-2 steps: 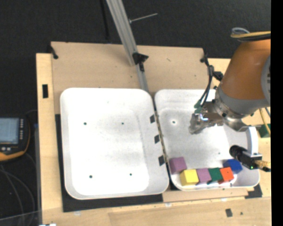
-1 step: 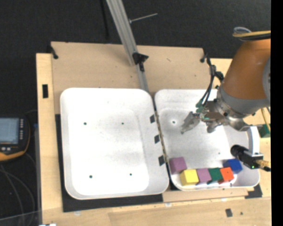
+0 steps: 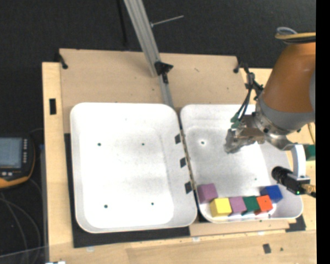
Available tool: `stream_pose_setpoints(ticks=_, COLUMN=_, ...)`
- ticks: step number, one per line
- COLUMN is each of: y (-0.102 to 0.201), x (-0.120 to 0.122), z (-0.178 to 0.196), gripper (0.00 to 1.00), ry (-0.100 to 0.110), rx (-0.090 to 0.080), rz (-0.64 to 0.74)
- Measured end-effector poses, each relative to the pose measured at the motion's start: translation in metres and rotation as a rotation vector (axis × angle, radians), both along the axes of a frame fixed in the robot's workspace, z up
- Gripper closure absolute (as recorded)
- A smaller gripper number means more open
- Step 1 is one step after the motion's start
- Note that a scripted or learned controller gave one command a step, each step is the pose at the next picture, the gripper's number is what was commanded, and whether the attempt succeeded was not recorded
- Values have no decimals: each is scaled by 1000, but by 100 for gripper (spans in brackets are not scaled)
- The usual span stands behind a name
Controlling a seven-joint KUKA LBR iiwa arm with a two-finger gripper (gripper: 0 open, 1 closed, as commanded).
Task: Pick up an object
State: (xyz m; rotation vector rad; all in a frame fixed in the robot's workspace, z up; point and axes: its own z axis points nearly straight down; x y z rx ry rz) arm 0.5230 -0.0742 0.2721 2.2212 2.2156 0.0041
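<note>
Several small blocks lie along the near edge of the right bin [image 3: 220, 120]: a purple block [image 3: 207, 191], a yellow block [image 3: 221, 207], a mauve block [image 3: 237, 204], a green block [image 3: 250, 203], an orange block [image 3: 263, 203] and a blue block [image 3: 273, 193]. My gripper [image 3: 234, 143] hangs over the middle of the right bin, up and away from the blocks, with nothing visibly held. Its fingertips are too small and blurred to read.
The left bin [image 3: 126, 164] sits beside the right one, joined by black clips along the shared edge. A slanted metal rail [image 3: 146, 32] rises behind the bins. A handheld screen [image 3: 8, 155] lies off the bench at the far left.
</note>
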Motion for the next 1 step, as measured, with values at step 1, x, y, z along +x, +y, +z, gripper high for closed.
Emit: stream_pose_setpoints(ticks=1, y=69, x=-1, z=-24, gripper=100, ry=6, rx=3, rz=11)
